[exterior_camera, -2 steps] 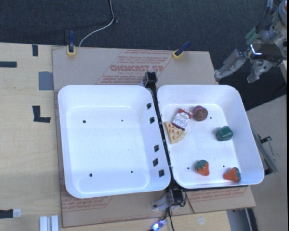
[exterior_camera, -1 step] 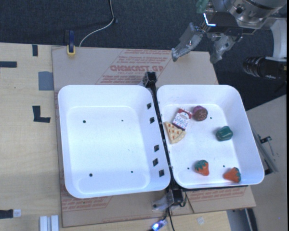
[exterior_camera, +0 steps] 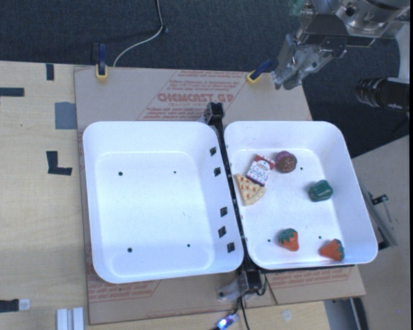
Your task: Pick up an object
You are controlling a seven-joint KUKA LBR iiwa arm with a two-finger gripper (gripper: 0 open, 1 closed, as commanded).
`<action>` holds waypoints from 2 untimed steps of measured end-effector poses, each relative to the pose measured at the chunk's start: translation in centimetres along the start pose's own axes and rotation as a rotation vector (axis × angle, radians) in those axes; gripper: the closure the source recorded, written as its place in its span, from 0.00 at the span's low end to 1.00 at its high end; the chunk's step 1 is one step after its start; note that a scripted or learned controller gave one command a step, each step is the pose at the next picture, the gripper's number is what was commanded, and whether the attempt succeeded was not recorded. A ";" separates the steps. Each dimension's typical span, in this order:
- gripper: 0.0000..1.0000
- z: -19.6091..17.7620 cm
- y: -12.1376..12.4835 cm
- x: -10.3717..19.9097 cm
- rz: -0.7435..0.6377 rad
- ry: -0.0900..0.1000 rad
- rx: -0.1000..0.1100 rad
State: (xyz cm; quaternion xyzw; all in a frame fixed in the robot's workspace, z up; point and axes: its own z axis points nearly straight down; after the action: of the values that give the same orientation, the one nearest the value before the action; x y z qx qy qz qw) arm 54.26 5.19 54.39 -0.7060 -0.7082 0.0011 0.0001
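Far left: bare bench, taped marks, nothing to pick. Next, left bin, holding no objects. Across the divider, right bin, carrying every candidate: a yellow wedge touching a red-and-white packet near the divider, a dark round piece just beside the packet, a green block further right, an orange-and-green piece and a red strawberry-like piece along the near wall. Up at the right, gripper hanging above the cardboard beyond the bin's far rim, well apart from all pieces, nothing between the fingers; apart or together, cannot tell from this angle. Step in hand, by judgement: approach, no grasp begun. Next move calls for travel over the right bin, then descent onto a piece standing apart, likely the green block.
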 end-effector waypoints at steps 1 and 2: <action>1.00 1.1 1.8 8.5 -0.006 0.002 0.002; 1.00 1.2 7.2 14.4 -0.002 0.001 0.001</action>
State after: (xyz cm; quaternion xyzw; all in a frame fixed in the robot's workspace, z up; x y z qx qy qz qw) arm 61.46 19.64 53.15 -0.7053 -0.7090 0.0009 0.0008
